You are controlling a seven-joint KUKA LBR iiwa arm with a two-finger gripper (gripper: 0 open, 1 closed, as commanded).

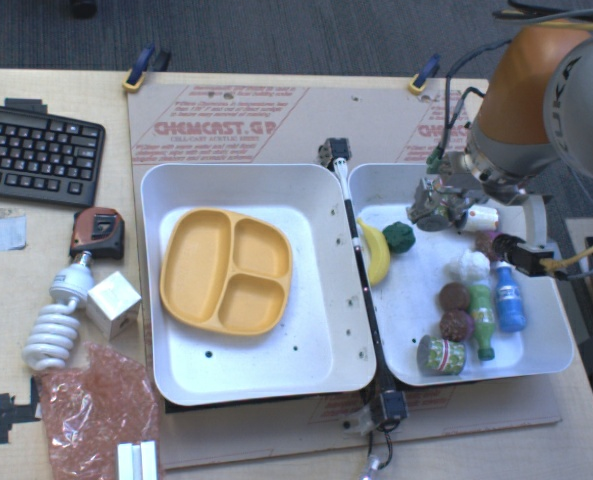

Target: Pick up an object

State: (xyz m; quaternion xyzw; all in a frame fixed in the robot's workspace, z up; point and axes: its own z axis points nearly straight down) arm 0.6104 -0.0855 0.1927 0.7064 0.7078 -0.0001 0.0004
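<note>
Yellow plastic is filling the middle of the left bin [166, 368] as a three-part tray [226, 270], while the pickable things are all lying in the right bin [546, 353]. A banana [376, 253] is resting against that bin's left wall with a dark green lump [399, 236] touching its tip. Along the right wall a blue bottle [509, 300], a green bottle [484, 320], two brown balls [455, 310] and a small tin [441, 356] are crowding together toward the near edge. The gripper [438, 208] is hanging over the far part of the right bin, just beside the green lump; I cannot tell whether it is clenched or released, and nothing is visibly in it. The lump is probably the handiest target, being nearest and standing clear of the crowded group. Coming straight down over its middle, well off the banana and the bin's far wall, should be giving the cleanest grasp.
</note>
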